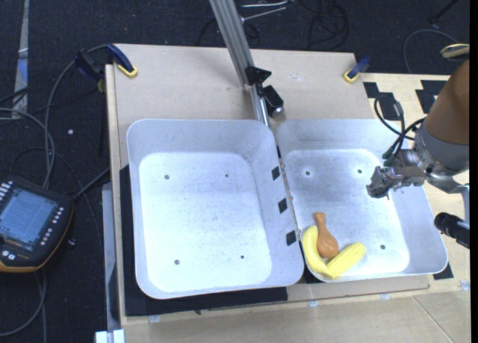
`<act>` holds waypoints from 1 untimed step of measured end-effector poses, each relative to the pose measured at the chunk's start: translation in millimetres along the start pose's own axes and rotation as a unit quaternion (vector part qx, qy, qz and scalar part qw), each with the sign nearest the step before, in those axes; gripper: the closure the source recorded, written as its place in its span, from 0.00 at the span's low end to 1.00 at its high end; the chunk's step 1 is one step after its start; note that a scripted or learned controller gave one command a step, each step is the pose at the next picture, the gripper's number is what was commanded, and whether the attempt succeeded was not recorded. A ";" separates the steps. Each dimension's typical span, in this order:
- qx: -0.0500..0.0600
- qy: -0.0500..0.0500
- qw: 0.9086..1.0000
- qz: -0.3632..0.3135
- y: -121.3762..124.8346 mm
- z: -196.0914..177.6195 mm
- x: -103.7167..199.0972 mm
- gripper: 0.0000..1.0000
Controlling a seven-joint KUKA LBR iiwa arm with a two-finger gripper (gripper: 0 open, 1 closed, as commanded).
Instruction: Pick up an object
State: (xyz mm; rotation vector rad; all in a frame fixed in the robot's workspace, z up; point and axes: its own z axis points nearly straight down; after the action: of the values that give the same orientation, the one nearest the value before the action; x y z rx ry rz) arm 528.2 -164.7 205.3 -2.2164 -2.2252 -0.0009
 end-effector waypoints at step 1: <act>-0.001 0.000 1.000 -0.001 14.0 -11.8 52.5 1.00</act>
State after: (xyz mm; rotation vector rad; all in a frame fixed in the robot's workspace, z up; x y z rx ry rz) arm 541.9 -112.1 217.2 -2.2155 -2.2274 -0.0023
